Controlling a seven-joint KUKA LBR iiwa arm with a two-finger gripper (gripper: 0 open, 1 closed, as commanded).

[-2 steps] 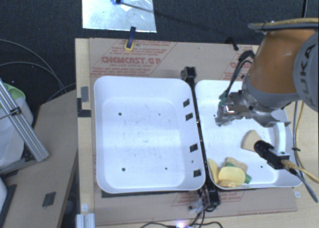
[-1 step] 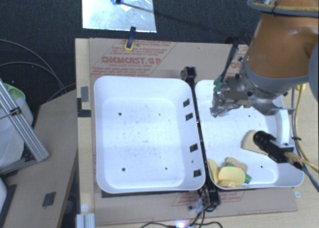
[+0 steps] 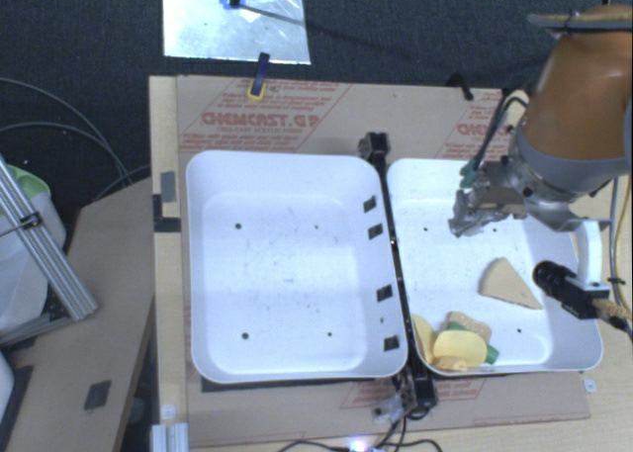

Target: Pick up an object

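**Red print on the board under the bins**

One word reads clearly here: "CHEMCAST" in red capitals, followed by what looks like "GP", on the brown protective sheet [image 3: 259, 120] behind the left bin [image 3: 287, 267]. More red print of the same kind runs slantwise across that sheet near the right bin [image 3: 495, 282], too broken up to read. No other lettering can be made out.

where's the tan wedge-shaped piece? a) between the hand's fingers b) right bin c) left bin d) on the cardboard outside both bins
b: the tan wedge lies flat on the floor of the right bin, apart from the hand above it.
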